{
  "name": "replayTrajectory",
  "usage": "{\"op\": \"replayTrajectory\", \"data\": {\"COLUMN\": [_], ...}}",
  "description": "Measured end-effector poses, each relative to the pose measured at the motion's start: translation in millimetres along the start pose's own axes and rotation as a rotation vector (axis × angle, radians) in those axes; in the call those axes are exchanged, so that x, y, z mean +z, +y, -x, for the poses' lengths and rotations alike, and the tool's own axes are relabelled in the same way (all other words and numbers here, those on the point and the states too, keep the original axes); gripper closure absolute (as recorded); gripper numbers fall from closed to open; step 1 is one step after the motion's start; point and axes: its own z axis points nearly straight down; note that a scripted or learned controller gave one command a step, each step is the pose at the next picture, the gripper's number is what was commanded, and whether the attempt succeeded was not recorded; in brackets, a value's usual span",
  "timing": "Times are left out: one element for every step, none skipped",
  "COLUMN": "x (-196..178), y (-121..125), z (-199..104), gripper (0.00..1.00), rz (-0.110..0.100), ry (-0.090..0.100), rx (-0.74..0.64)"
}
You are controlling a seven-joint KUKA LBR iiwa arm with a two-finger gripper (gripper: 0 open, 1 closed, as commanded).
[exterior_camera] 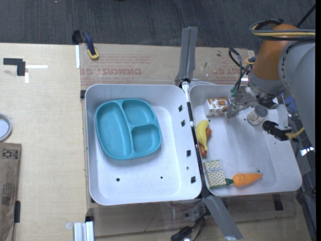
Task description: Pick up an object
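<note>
Carrot [247,179] lengthwise left-right, leafy end left.

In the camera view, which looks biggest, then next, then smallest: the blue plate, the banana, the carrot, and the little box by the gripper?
Largest to smallest:
1. blue plate, by far
2. banana and carrot, which look about alike, so I won't rank them
3. little box, slightly smaller, partly beside the gripper

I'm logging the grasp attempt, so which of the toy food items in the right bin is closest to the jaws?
The small orange-and-white carton at the bin's far end, right beside the gripper. The banana, patterned packet and carrot lie farther off.
</note>
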Motion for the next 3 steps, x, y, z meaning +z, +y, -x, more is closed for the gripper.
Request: {"op": "replayTrajectory", "data": {"x": [0, 9, 1], "y": [0, 1, 1], "z": [0, 15, 15], "gripper": [0.00, 0.00, 1.00], "rz": [0.000, -0.025, -0.027], "ry": [0.000, 0.018, 0.016], "rx": [0.000, 0.140, 0.138]}}
